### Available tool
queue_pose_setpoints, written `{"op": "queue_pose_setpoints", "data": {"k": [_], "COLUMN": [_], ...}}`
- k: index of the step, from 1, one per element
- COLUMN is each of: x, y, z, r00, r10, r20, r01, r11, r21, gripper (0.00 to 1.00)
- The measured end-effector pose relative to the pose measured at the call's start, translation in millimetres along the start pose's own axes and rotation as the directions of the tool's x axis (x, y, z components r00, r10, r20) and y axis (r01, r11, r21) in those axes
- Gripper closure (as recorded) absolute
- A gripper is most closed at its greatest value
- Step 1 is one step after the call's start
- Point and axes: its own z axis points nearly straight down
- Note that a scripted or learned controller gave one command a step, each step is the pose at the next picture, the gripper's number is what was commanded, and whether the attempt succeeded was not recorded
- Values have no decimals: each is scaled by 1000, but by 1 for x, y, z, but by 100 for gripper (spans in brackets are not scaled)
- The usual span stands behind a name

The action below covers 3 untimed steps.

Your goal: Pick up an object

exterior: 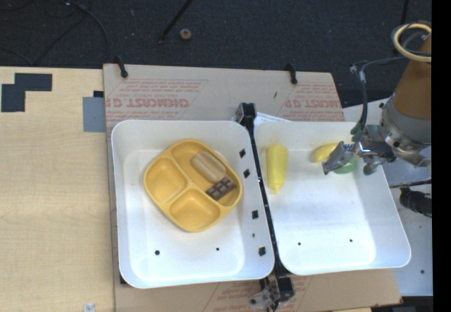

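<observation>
My gripper (352, 163) hangs low over the upper right part of the right bin (331, 233). It is open, with one finger (337, 160) to the left and the other to the right. A small green object (345, 168) lies on the bin floor between them, partly hidden by the left finger. A small yellow object (325, 153) sits just left of the gripper, touching or nearly touching the green one. A longer yellow piece like a corn cob (276, 166) lies near the bin's left wall.
The left bin (134, 247) holds a yellow divided plate (163, 180) with a tan roll (207, 165) and a brown chocolate bar (223, 189) on it. A black divider (258, 198) runs between the bins. The arm's grey body (412, 113) stands at the right.
</observation>
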Motion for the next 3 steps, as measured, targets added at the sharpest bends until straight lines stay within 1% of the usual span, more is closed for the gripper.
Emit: {"op": "queue_pose_setpoints", "data": {"k": [1, 2, 3], "x": [0, 9, 8], "y": [2, 0, -6], "z": [-7, 41, 86], "r00": [1000, 1000, 1000], "r10": [-2, -1, -2], "r20": [2, 0, 0], "r01": [2, 1, 2], "r11": [1000, 1000, 1000], "r21": [-13, -8, -8], "gripper": [0, 0, 0]}}
